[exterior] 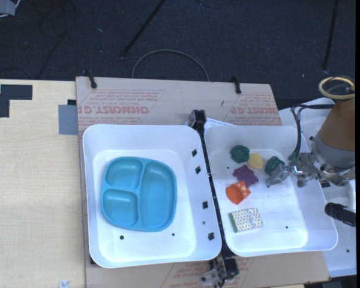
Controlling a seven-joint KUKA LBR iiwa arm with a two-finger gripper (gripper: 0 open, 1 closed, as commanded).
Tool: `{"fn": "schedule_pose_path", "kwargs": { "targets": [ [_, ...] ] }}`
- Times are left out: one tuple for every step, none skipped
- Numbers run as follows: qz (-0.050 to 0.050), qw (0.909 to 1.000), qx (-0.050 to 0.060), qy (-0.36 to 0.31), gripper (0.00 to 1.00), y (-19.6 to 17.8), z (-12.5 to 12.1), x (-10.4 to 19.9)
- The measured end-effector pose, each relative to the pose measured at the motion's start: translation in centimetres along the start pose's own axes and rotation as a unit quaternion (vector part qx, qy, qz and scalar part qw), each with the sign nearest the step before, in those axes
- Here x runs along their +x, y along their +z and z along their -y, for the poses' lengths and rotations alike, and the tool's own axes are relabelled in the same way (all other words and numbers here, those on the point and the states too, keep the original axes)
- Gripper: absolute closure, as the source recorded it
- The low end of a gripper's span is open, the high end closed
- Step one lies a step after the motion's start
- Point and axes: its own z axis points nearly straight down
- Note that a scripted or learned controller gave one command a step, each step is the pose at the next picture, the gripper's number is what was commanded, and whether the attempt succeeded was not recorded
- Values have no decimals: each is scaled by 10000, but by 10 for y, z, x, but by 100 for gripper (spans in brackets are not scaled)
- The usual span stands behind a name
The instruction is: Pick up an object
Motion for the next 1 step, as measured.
{"fn": "schedule_pose_path", "kwargs": {
  "targets": [
    [8,10000,-17,6,0,51,0,1]
  ]
}}
